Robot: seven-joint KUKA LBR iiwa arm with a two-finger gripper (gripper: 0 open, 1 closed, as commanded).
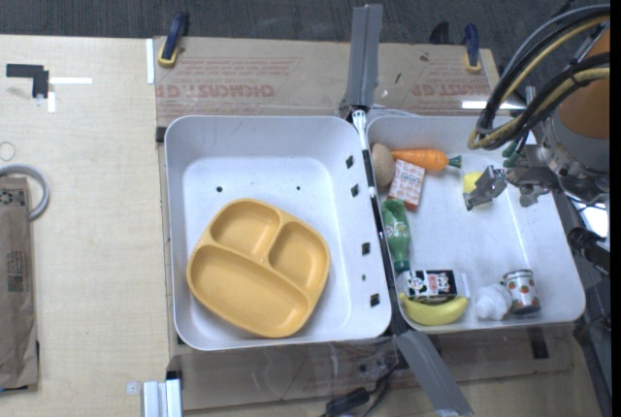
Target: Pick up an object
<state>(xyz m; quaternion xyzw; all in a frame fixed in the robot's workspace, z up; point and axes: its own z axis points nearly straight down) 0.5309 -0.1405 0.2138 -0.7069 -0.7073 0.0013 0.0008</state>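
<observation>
The right bin (529,240) holds several objects. An orange carrot (420,158) and a brown potato (381,164) lie at its far left, with a red-and-white packet (408,184) and a green bottle (396,231) below them. At the near edge sit a black-and-white carton (430,284), a banana (434,310), a crumpled white item (490,305) and a small can (521,292). My gripper (482,192) hangs over the far right part of this bin, right of the carrot. A small yellow object (472,180) shows right beside its tip; whether it is held is unclear.
The left bin (194,173) holds a yellow divided plate (257,267). A metal divider bar (363,56) runs between the bins at the back. Black and yellow cables (529,76) loop above the right bin's far corner. A brown paper bag (15,279) lies at the far left.
</observation>
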